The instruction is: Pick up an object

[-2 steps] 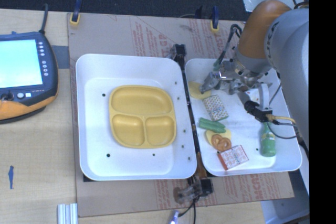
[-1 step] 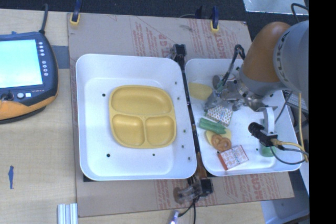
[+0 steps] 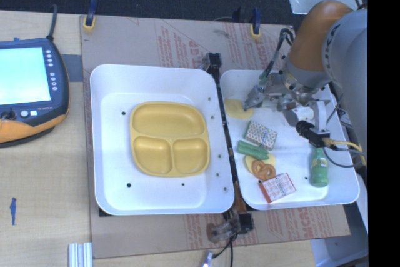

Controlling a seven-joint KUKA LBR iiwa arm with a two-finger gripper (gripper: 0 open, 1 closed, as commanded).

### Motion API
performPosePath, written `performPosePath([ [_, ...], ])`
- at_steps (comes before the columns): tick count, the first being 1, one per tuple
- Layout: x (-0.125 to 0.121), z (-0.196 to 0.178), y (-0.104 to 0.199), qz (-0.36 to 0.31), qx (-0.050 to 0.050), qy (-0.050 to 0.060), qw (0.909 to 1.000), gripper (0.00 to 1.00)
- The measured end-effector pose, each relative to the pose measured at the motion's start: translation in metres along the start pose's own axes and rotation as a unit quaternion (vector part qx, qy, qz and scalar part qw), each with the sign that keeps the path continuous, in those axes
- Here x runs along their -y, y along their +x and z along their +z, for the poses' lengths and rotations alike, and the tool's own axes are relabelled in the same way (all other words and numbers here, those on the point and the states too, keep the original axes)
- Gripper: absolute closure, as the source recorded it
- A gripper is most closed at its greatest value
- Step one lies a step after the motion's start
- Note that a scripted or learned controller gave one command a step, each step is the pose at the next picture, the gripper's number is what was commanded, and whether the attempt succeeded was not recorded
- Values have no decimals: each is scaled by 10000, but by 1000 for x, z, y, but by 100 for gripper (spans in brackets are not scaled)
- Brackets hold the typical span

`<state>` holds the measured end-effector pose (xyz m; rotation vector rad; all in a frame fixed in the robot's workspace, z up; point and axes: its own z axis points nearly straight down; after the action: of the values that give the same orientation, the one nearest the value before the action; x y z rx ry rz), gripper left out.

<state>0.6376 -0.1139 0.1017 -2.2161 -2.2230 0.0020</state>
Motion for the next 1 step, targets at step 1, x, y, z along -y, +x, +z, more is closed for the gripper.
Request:
performPosePath([
  [1, -19, 9, -21, 3, 2, -6, 10000, 0],
])
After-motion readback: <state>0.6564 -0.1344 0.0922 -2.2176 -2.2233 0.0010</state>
